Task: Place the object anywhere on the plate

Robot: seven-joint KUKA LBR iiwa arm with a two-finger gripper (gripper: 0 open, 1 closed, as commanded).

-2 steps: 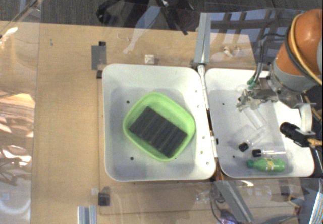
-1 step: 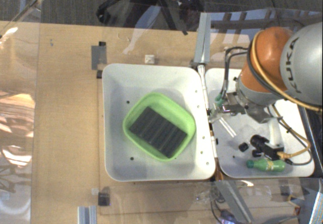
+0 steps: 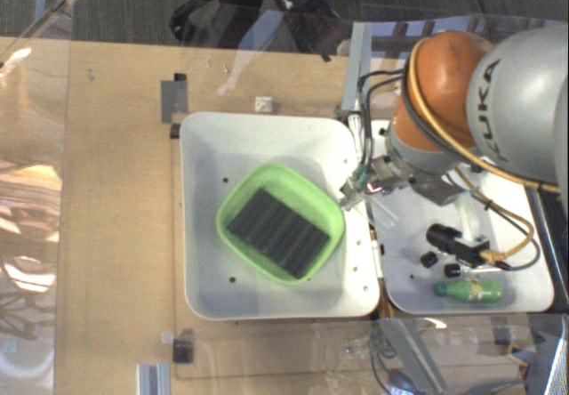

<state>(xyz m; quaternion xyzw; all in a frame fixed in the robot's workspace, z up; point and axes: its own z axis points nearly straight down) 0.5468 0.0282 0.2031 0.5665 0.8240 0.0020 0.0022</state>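
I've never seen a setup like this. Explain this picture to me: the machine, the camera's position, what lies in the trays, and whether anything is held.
One fixed camera above the bench took this picture, looking down at a slant. The big grey and orange machine is a robot arm reaching in from the right. Its gripper, the grasping tool at its tip, hangs by the right rim of the green plate. That plate sits in the left white bin, with a dark ribbed slab lying on it. The right bin holds a small green bottle. The picture does not show the gripper holding anything.
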